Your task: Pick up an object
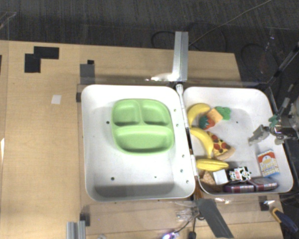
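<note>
The right bin (249,96) holds several toy foods along its left side: three yellow bananas (204,138), an orange and green piece (218,114) and a pizza slice (221,147). A small red, white and blue carton (267,163) lies near the bin's right wall. Along the front lie a black-and-white item (238,174) and a dark bar (250,185). My gripper (267,137) hangs over the right part of this bin, just above the carton, open with nothing between its fingers.
The left bin (97,148) carries a green divided plate (141,125). A metal post (181,54) stands behind the ridge where the two bins meet. Bare white floor lies in the middle of the right bin, between the toys and my gripper.
</note>
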Controlling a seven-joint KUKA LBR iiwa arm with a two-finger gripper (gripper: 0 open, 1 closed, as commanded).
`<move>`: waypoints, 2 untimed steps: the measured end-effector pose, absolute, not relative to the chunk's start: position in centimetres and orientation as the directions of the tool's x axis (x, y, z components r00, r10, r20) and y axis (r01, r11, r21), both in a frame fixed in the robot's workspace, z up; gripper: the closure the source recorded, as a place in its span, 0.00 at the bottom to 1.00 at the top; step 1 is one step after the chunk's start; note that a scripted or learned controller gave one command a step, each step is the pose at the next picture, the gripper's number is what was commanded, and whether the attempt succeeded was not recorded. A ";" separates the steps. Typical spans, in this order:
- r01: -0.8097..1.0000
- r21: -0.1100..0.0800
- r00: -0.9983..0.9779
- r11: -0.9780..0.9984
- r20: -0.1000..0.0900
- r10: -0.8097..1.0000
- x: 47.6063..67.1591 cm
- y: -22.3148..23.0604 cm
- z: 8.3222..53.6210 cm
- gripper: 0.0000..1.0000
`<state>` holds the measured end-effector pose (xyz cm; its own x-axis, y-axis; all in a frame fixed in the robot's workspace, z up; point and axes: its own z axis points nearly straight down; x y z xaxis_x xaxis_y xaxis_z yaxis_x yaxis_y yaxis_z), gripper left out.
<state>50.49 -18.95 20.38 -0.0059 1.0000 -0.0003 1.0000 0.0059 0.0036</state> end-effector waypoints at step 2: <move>0.955 0.008 -0.298 0.298 -0.004 0.955 54.5 -12.7 25.8 0.00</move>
<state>54.50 -12.72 25.81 -0.2981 0.9545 -0.0037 0.9545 0.2981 0.0079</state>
